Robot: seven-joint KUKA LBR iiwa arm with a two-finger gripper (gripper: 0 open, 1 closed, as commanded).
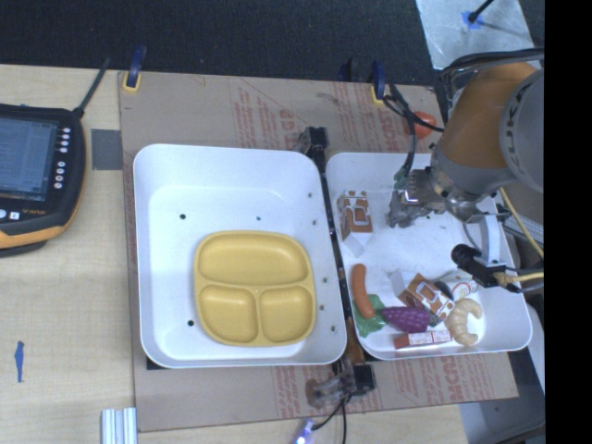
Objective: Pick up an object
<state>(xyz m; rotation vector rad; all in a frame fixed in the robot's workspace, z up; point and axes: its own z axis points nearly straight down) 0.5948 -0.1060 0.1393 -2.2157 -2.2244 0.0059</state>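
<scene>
The wood bench (55, 322) carries cardboard (231, 95) under 2 bins (148, 248); black floor (231, 12) lies beyond. Whether the jaws are spread, I cannot tell.

Bright, even overhead light; the left bin (148, 248) glares white along its near-left wall, edges slightly soft throughout.

The arm (495, 123) is a thick, rounded grey body with 1 broad orange band wrapped above the wrist; below the band the casing narrows to a darker grey collar; the gripper (407, 203) is a small cluster of dull metal and black parts; black cables (400, 109) loop beside the arm's casing.
</scene>
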